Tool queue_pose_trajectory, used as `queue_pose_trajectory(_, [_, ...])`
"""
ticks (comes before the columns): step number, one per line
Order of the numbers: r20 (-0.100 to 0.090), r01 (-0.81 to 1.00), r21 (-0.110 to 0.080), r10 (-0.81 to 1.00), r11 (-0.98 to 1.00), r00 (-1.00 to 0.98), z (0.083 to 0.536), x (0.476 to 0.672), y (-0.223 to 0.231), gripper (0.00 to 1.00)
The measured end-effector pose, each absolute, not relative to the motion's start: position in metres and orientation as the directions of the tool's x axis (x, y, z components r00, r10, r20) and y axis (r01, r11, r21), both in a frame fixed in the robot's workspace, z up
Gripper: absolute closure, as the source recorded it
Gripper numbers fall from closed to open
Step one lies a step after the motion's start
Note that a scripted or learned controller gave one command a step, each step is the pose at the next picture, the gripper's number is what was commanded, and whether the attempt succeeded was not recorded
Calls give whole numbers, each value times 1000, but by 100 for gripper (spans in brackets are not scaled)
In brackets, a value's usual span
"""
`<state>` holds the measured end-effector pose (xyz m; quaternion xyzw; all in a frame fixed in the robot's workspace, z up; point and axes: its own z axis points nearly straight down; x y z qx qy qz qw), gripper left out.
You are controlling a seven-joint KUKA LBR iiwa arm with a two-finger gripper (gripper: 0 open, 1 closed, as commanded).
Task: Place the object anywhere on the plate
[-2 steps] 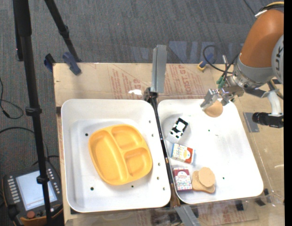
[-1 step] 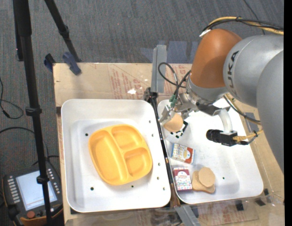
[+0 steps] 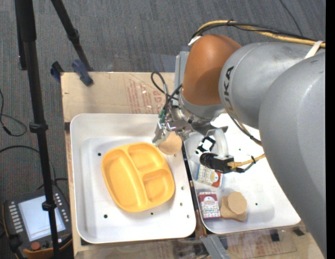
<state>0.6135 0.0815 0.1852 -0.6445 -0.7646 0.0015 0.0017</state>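
Note:
A yellow plate [image 3: 138, 176] with three compartments lies in the left bin [image 3: 86, 144]. My gripper [image 3: 166, 135] hangs over the plate's upper right edge, near the wall between the two bins. A small tan rounded object [image 3: 170, 144] sits between its fingers, just above the plate's rim. The gripper is shut on this object. The arm's orange band and grey body cover much of the right bin.
In the right bin [image 3: 265, 209] lie a tan round block [image 3: 234, 205], a small red and white carton [image 3: 209, 205] and a blue and white packet [image 3: 208, 174]. A black tripod pole [image 3: 35, 107] stands at the left, with a control pendant [image 3: 35, 220] below it.

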Motion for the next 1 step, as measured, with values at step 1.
queue_pose_trajectory(1, [1, 986, -4, 986, 169, -169, 185, 614, 81, 0])
